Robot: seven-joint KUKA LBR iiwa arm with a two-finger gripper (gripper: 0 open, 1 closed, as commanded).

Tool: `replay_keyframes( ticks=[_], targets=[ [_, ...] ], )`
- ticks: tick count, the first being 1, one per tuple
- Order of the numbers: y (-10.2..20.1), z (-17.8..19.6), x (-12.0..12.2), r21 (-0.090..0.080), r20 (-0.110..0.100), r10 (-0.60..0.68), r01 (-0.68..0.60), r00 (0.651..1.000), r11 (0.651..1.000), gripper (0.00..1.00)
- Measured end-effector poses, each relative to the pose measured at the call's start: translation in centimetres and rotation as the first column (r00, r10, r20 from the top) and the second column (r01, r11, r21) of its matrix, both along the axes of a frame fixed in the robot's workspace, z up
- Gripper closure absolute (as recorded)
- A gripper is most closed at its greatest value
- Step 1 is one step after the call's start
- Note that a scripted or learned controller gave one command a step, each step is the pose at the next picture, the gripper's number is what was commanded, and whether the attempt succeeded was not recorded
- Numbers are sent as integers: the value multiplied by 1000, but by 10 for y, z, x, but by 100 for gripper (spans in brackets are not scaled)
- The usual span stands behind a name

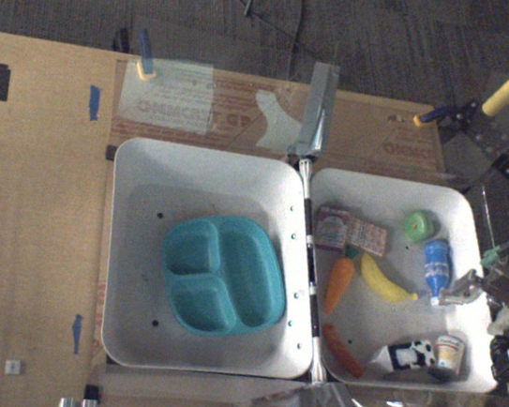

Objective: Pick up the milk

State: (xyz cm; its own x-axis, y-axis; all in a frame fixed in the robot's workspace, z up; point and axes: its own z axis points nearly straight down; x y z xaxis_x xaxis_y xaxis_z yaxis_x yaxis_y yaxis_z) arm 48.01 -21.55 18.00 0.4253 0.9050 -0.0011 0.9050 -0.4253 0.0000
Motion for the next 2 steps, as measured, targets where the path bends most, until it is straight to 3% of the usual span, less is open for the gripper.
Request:
replay_keyframes(
  ticks=[1, 2],
  targets=[
    [22, -92, 2, 3, 6, -154, 154, 988, 988, 0],
    [20, -82, 2, -3, 7, -154, 154, 988, 988, 100]
  ],
)
